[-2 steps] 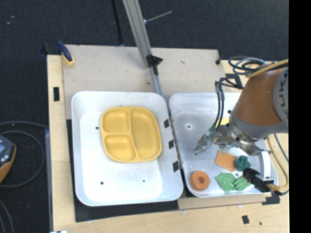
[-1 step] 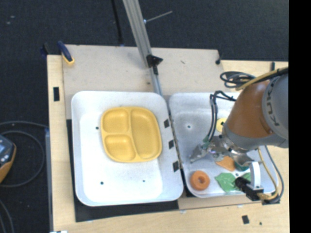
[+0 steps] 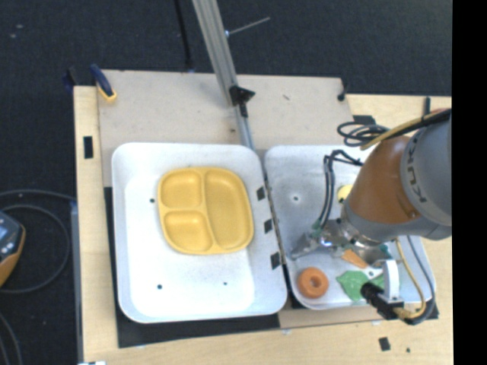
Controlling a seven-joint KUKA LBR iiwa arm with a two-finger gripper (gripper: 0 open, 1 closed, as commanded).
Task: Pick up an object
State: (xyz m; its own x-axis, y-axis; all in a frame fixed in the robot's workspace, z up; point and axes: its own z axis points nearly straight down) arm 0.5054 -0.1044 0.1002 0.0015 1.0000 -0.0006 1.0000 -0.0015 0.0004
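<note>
At the near edge of the right bin (image 3: 304, 166) lies an orange ring (image 3: 312, 282), doughnut-shaped and flat on the bin floor, with a green piece (image 3: 352, 284) just to its right and a small orange piece (image 3: 353, 258) a little farther in. Just beyond the ring, the gripper (image 3: 319, 239) hangs low over the bin floor under the orange-banded wrist of the arm (image 3: 396, 185); whether it is open or closed on anything I cannot tell, since the wrist and its cables crowd that spot. A yellowish thing (image 3: 345, 192) peeks out behind the wrist, too hidden to name.

The step in hand looks like the descent or settling over a target in the right bin, with no grasp yet confirmed. The orange ring lies near the gripper, on its near side and apart from it, not under it. If the ring is the target, the next move calls for a short shift toward the bin's near wall, then a straight drop so the ring's band can be pinched; the wall close by leaves little room.

Farther left, the left bin (image 3: 137, 204) holds a yellow divided plate (image 3: 205, 209), three compartments, well apart from the gripper. Beyond both bins the bench (image 3: 167, 105) carries a slanted metal rail (image 3: 217, 44).
</note>
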